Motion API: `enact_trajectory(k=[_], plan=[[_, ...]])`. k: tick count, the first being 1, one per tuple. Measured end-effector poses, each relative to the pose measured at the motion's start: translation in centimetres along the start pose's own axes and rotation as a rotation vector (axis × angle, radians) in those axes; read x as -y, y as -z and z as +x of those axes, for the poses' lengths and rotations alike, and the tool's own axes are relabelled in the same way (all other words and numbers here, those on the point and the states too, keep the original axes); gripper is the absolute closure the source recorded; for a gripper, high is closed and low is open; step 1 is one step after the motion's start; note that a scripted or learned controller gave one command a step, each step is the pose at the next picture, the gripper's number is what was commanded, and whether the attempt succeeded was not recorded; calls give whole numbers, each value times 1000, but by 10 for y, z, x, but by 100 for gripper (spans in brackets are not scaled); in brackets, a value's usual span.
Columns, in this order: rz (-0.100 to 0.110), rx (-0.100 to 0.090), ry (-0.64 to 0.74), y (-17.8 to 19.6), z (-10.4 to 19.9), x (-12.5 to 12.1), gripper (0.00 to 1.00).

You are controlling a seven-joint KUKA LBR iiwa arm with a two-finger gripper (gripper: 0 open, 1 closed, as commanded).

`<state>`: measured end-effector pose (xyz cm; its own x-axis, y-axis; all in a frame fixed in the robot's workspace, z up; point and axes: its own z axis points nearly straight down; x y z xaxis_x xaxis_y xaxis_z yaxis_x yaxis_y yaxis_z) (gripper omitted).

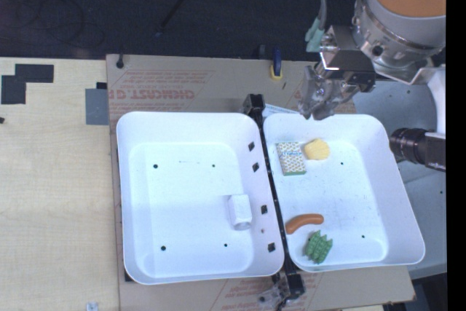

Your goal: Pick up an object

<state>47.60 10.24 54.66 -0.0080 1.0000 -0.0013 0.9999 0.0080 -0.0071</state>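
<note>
Your bench carries two shallow white plastic bins; the right bin (393,193) holds a round yellow piece (317,150) near its back wall. The gripper (318,110) hangs just above that rim, jaw state unreadable; next, descend onto the piece

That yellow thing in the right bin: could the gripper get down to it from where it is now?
Probably yes. The gripper hangs over the far rim of the right bin, and the yellow object lies just below it in view, with only the patterned block close beside it.
</note>
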Motion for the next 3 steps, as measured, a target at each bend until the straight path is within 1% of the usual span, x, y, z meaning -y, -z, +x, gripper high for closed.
enact_trajectory(k=[3], plan=[[12,2,14,28,2,-1,100]])
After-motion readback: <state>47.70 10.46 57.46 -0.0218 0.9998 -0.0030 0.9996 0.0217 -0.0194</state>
